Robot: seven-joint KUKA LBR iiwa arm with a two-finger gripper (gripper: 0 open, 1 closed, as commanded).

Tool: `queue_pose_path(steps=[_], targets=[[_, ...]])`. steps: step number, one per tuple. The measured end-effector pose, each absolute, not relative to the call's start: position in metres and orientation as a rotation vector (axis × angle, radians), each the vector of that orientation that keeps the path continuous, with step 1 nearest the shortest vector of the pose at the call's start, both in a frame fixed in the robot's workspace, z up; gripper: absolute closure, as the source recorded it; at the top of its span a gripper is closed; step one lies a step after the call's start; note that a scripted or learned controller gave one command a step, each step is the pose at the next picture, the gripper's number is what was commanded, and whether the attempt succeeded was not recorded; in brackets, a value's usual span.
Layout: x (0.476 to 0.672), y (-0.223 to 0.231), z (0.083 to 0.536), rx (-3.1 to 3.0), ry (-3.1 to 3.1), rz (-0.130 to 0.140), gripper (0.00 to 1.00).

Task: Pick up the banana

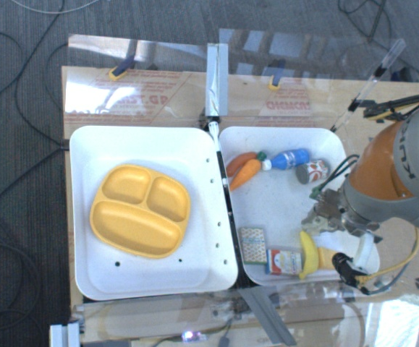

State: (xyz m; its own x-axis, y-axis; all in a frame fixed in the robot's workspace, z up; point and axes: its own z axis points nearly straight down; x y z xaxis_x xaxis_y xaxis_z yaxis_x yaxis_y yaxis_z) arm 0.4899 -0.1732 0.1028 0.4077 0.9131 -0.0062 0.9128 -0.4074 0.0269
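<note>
The yellow banana [308,255] lies near the front wall of the right bin [281,131], curving from the bin floor toward the front edge. My gripper [323,221] hangs just above and slightly right of the banana's upper end, low inside the bin. The grey arm with its orange band [383,170] reaches in from the right and covers the bin's right wall. Nothing can be seen held in the gripper.
A small carton [283,261] touches the banana's left side, with a checked pad [252,244] beside it. Two carrots [244,172], a blue bottle [289,158] and a can [315,171] lie at the back. The left bin [86,266] holds a yellow divided plate [140,210].
</note>
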Motion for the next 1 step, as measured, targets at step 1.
queue_pose_path(steps=[1], targets=[[0.4898,-0.1731,0.1027,2.614,1.696,0.014,0.0]])
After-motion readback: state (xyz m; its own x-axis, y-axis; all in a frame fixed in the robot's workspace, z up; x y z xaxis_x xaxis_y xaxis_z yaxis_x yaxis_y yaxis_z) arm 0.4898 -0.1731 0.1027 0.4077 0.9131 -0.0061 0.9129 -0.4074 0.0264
